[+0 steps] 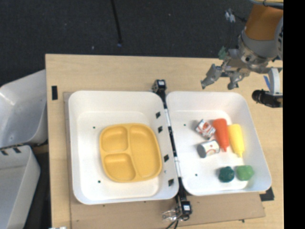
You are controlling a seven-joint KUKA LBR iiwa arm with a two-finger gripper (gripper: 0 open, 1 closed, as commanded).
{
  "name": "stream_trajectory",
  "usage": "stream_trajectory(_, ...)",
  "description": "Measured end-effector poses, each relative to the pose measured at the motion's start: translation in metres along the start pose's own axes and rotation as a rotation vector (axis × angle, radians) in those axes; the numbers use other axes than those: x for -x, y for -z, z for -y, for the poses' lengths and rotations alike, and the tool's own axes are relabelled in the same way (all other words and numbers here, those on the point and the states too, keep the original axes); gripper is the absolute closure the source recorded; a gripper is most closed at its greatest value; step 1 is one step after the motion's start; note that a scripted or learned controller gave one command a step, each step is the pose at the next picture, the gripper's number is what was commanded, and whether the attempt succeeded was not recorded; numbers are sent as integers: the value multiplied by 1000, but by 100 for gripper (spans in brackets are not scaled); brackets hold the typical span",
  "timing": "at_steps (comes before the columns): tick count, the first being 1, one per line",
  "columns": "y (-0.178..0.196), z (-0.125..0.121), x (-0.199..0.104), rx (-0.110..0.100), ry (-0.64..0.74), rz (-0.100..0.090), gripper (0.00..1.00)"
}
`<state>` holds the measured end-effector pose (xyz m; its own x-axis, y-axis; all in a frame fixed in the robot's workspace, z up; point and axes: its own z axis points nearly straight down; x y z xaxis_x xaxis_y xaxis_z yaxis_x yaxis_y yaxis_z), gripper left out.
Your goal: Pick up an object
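In the right bin (255,123), the things to pick from lay grouped toward its right side: a small red-and-white can (205,127) touching an orange carrot (221,133), a yellow corn cob (236,139) just beside the carrot, and a grey can (208,149) lying nearer. At the near right corner sat a dark green piece (226,174) and a lighter green one (245,172), side by side. The gripper (220,78) hung beyond the bin's far rim, over the bench (119,70), its fingers spread apart with nothing between them. The left bin (78,128) held a yellow divided plate (129,152).
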<state>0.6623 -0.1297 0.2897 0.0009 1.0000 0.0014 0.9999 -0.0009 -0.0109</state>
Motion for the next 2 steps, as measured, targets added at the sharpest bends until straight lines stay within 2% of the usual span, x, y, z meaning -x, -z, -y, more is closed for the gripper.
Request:
stream_trajectory(1,8,-1,0,12,2,1,0)
stream_trajectory(2,-47,-5,-8,9,4,4,0)
